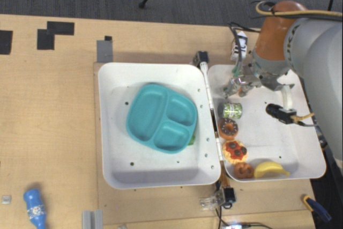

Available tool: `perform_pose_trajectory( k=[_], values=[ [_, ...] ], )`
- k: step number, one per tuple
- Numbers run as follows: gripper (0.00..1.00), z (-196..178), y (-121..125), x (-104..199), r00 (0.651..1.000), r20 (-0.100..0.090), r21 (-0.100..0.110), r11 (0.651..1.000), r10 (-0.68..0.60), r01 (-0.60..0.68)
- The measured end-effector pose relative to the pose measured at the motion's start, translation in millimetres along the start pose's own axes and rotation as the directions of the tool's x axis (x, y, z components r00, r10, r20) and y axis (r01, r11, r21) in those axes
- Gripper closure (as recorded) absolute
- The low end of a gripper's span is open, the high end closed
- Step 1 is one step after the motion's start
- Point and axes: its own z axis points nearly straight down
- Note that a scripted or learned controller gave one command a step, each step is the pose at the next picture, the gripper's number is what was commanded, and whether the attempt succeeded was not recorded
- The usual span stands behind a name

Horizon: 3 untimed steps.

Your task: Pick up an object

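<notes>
Gripper [234,88] hung just above the green can [232,111] in the right bin [305,158]. Honestly couldn't tell its finger state. Donut [229,127] sat right below the can.

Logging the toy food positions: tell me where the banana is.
The banana lies in the right bin, near the front wall, right beside a brown toy and just below the pizza slice.

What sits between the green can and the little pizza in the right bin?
In the camera view, a chocolate-brown frosted toy donut lies between the green cylindrical can and the round toy pizza.
</notes>
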Motion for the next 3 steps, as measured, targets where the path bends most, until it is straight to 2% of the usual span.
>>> perform_pose_trajectory(
  k=[1, 2, 3],
  values=[
    [1.00, -92, 16, 76, 0.853, -0.008, -0.025, 0.852, 0.522, -0.522],
    [0.00, -92, 16, 75, 0.853, -0.007, -0.024, 0.852, 0.522, -0.522],
    [0.00, -90, -64, 34, 0.940, -0.001, -0.024, 0.939, 0.342, -0.342]
  ],
)
